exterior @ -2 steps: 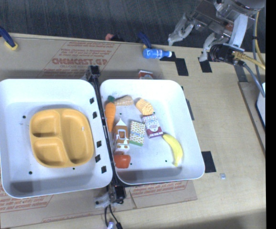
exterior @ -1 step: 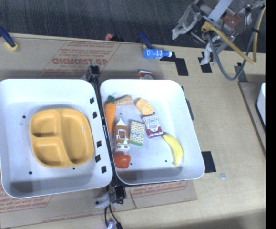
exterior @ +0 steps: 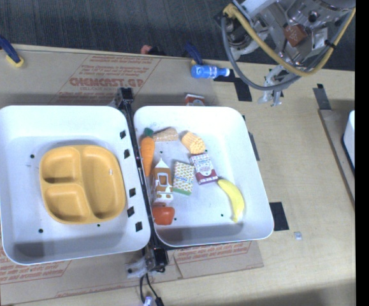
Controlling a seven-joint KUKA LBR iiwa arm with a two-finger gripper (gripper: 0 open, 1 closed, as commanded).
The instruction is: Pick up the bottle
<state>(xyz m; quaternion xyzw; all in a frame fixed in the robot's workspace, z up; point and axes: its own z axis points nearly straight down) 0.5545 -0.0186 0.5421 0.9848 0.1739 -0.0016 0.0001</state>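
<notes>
Brown cardboard is covering the bench under two shallow white plastic bins (exterior: 251,171). The grey arm's gripper (exterior: 274,93) is hovering far right, well apart from the right bin, and I cannot tell how wide the claw is. The small glossy white-capped bottle (exterior: 162,182) is lying untouched between a smooth orange carrot (exterior: 147,155) and a printed carton (exterior: 183,177), so the pick isn't begun

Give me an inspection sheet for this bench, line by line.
Surface: bench under cardboard, bearing two white bins.
Job's things: blue bottle on its side behind the right bin, outside it.
Clutter: yellow tray in the left bin; carrot, banana, tomato and small cartons in the right bin.
Gripper: gripper above the bench, right of the bottle, holding nothing.
Cables: yellow and grey hoses on the arm.
Surroundings: blue clamps at the back edge.
</notes>
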